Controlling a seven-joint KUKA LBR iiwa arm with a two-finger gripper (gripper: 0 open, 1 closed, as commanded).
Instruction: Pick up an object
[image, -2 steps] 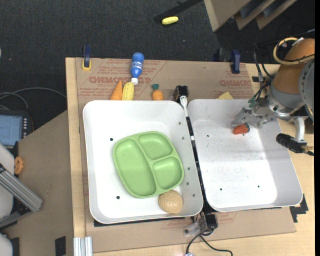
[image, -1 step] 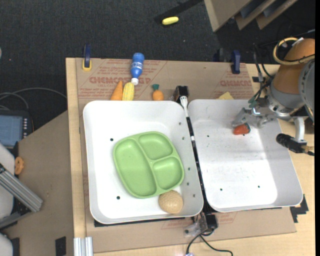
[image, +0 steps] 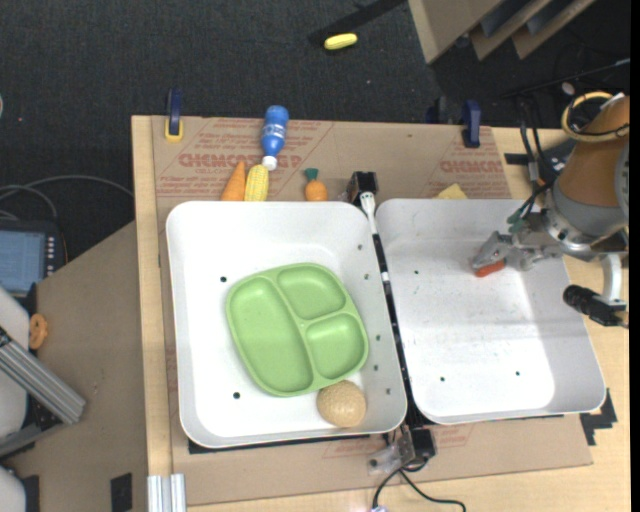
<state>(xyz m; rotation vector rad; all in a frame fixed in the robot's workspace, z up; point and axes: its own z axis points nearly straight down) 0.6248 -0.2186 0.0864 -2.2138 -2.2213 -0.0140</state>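
My gripper (image: 497, 254) hangs low over the upper right part of the right bin (image: 500, 350), coming off the grey arm (image: 590, 190) at the right edge. A small red-orange object (image: 485, 268) lies right at the gripper's tip, on or just above the bin floor. Whether it is held cannot be told from here. In the left bin (image: 200, 260) lie a green divided plate (image: 295, 330) and a tan round ball (image: 342, 403), which rests against the plate's near edge.
Behind the bins on the bench lie a blue bottle (image: 274, 132), a corn cob (image: 257, 182), two small carrots (image: 234, 183) (image: 315, 188) and a black part (image: 362, 185). A ridge (image: 385, 300) divides the two bins.
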